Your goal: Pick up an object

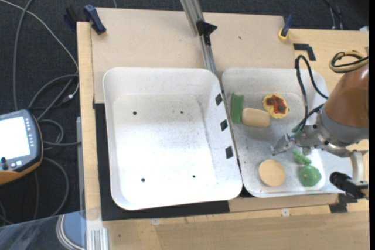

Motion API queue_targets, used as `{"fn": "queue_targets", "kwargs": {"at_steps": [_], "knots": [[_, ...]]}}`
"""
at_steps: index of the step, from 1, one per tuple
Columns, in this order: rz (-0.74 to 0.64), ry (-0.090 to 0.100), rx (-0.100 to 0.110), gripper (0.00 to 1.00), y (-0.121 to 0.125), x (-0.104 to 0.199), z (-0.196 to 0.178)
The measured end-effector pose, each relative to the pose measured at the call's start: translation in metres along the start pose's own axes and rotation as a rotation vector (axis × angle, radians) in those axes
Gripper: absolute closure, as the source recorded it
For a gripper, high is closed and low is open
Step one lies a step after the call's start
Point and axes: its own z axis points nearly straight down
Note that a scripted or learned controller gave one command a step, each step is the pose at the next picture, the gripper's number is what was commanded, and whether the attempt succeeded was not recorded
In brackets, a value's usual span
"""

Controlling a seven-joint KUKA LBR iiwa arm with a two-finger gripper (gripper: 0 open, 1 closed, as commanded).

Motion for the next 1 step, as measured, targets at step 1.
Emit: {"fn": "queue_targets", "kwargs": {"at_steps": [1], "knots": [[-0.001, 0.003, 0.004, 1.00, -0.0012, 0.0009, -0.0099]]}}
